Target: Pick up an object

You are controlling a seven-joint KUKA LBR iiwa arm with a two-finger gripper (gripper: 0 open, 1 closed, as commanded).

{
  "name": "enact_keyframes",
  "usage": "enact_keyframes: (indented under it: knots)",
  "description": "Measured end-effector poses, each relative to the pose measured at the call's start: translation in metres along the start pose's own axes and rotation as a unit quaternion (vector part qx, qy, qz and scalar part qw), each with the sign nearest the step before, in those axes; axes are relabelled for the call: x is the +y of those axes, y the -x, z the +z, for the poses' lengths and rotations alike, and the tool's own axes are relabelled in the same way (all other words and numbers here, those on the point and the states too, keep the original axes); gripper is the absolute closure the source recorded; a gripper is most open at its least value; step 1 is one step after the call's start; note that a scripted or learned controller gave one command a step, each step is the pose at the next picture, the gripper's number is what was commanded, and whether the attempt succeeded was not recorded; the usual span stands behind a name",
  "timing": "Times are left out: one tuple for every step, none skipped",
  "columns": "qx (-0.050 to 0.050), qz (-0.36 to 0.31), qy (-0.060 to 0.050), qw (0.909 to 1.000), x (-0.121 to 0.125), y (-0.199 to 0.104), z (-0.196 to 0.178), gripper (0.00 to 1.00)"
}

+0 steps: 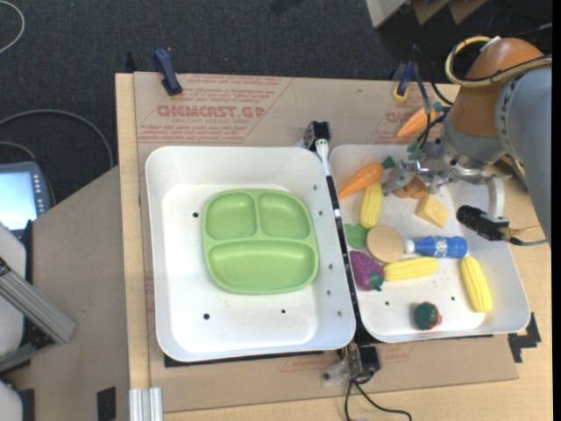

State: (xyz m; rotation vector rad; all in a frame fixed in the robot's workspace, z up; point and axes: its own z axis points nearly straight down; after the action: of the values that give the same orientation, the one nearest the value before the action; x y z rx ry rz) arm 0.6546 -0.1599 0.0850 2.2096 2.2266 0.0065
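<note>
The gripper (415, 175) hangs low at the right bin's (508, 310) twelve o'clock, beside the carrot (361, 180), seemingly seeking a grasp.

One fixed overhead camera looks slantwise down on both bins (166, 235).

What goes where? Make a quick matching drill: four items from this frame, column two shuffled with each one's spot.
Items:
1. green plate
2. blue bottle
3. carrot
4. purple grapes

Spots:
A. right bin, far left corner
B. left bin, middle
C. right bin, against the left wall, beside a corn cob
D. right bin, centre, lying flat

Pairs: 1-B, 2-D, 3-A, 4-C
</note>
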Motion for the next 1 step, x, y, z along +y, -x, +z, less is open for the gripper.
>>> enact_keyframes:
  knots:
    - [0.000, 0.002, -0.001, 1.0000, 0.0134, -0.0342, -0.0001, 0.00]
